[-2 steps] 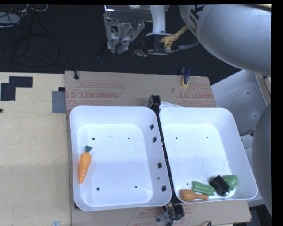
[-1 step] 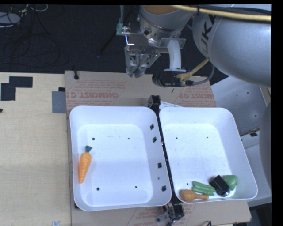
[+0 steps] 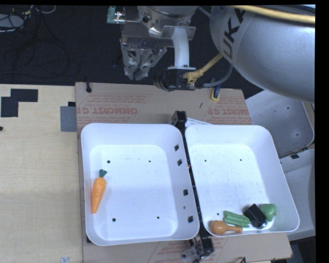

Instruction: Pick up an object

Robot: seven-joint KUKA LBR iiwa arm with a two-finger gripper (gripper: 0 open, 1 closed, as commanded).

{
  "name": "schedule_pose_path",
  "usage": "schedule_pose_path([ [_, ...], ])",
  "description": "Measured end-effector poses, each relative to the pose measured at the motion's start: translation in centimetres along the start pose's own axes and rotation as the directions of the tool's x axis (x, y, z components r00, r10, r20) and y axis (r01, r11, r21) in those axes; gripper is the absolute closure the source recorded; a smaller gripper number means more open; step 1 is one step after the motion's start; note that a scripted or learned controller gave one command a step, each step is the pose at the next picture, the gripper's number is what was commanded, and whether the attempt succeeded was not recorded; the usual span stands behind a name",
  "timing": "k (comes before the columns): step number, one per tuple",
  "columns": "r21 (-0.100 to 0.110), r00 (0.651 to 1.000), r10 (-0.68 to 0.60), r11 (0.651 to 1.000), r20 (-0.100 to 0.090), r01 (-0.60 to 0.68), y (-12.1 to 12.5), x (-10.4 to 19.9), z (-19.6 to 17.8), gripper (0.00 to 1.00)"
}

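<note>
The KUKA arm's end effector (image 3: 138, 64) hangs high above the tabletop (image 3: 36, 169), past the bins' far edge, carrying nothing; how wide it stands cannot be told. Well below it and slightly left, a toy carrot (image 3: 98, 191) lies alone by the left bin's (image 3: 128, 134) wall, likely the easiest pick. Far to its lower right, a green bean pod (image 3: 236, 218), an orange squash-like toy (image 3: 224, 227), a black block (image 3: 255, 215) and another green piece (image 3: 268, 209) crowd the right bin's (image 3: 226, 134) near corner. Cardboard (image 3: 128, 105) beneath bears mirrored lettering, apparently "CHEMCAST GP"; the arm shows "KU".

A pale wood tabletop (image 3: 36, 169) is sitting under a printed cardboard sheet (image 3: 128, 105), with dark patches (image 3: 20, 100) showing on it, and cables (image 3: 31, 15) are trailing across the black background behind.
</note>
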State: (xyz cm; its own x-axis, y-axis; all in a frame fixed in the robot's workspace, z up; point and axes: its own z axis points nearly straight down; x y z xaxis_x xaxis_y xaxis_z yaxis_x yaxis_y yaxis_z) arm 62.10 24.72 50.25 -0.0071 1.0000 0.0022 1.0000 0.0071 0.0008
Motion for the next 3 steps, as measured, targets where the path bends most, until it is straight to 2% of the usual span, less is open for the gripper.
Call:
schedule_pose_path([
  [1,0.001,1.0,0.006,1.0,0.003,-0.006,2.4,-0.3,-3.7,1.0],
  [2,0.014,1.0,0.011,1.0,0.008,-0.011,2.2,-5.1,4.2,1.0],
  [3,0.003,1.0,0.003,1.0,0.003,-0.003,2.3,-0.2,2.8,1.0],
])
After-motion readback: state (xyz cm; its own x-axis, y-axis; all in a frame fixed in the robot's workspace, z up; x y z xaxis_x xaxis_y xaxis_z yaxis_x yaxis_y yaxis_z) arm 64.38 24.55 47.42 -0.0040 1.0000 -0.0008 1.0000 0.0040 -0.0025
